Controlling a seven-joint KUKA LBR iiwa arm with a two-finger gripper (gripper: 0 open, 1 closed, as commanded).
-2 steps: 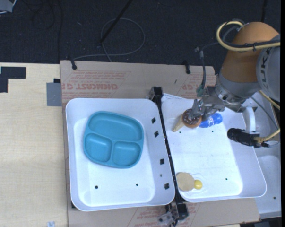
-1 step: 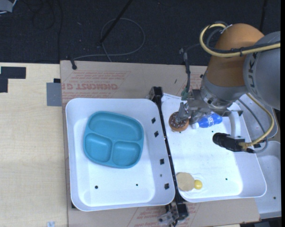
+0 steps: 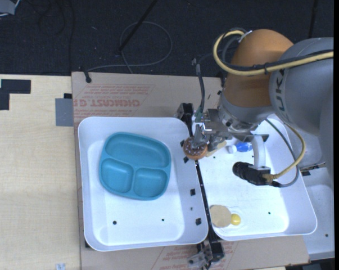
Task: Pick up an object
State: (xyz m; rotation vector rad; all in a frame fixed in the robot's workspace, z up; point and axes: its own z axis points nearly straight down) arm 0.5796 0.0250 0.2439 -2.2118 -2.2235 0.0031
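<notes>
Two white bins sit side by side: the left bin point(image 3: 85, 151) holds a blue divided plate point(image 3: 135, 166), the right bin point(image 3: 281, 207) a pale round item point(image 3: 220, 214) near its lower left corner and a small blue item point(image 3: 243, 147) near its top. The gripper point(image 3: 198, 138) stands at frame centre over the ridge between the bins, directly above a brown ring-shaped object point(image 3: 195, 149), judged the pick target because the tool is lined up on it. Whether the jaws are open or closed on it cannot be told.
</notes>
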